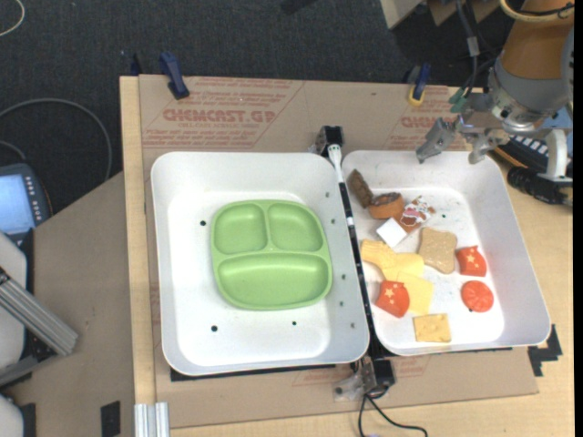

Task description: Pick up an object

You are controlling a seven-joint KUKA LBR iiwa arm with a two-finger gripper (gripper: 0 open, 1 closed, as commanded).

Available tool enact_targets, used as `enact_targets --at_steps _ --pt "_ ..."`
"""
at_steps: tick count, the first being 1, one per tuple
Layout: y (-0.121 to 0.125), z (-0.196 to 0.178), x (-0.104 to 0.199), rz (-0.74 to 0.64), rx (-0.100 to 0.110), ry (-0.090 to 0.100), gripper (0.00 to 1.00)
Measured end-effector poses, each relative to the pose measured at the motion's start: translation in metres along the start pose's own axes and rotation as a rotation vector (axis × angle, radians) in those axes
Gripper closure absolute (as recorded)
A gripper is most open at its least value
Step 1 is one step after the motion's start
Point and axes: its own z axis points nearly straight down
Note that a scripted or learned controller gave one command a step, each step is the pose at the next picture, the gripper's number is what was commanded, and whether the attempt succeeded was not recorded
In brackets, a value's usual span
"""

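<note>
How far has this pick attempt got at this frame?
Nothing looks picked yet. The two-finger gripper hangs open over the right white bin's far rim with nothing between its fingers. The toy food pieces, such as the red tomato and tan bread slice, lie in the bin. Descent, grasp and lift remain.

Arm (537, 25): upper part cut off by top and right edges | monitor (16, 203): cropped at left edge | cable (387, 421): runs off bottom edge | small red-white item (417, 213): too small to identify
</note>
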Motion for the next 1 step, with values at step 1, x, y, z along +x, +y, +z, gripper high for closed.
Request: enact_targets --at_steps 1 --pt "-0.1092 0.1004 0.0022 0.004 0.018 0.005 0.00"
